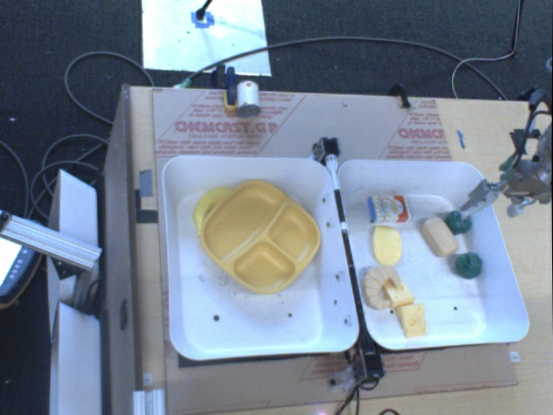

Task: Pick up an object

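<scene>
Cheese [413,320] sits yellow at the right bin's [505,318] front edge, beside a shell [378,287]. Farther back lie bread [438,236] and two green lumps [469,264]. I cannot tell the gripper's [480,199] grip.

Tan surface [285,119] with red printed lettering, over dark floor [69,24]. Two shallow white bins sit on it side by side, touching: left bin [186,318], right bin [510,309]. A small silver-and-yellow cylinder [244,98] rests at the far edge.
</scene>
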Action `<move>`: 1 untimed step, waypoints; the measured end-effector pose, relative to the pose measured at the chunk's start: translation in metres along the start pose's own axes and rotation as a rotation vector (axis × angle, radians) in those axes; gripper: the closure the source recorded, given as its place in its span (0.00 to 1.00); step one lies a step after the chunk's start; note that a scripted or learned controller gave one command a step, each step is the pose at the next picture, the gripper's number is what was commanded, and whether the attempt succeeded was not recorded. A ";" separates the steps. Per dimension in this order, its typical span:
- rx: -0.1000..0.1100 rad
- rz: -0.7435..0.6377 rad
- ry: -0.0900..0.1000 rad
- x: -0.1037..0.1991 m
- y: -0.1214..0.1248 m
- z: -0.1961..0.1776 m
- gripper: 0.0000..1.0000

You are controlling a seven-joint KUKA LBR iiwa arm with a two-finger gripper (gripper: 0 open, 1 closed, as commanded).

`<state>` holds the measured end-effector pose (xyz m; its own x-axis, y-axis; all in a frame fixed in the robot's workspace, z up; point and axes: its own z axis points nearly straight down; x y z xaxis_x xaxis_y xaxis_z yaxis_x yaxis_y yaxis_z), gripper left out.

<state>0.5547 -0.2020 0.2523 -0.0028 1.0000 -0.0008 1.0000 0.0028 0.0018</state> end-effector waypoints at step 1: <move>-0.002 0.001 0.000 0.058 0.034 0.157 0.00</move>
<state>0.5891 -0.1445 0.0951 -0.0020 1.0000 -0.0012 1.0000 0.0020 0.0042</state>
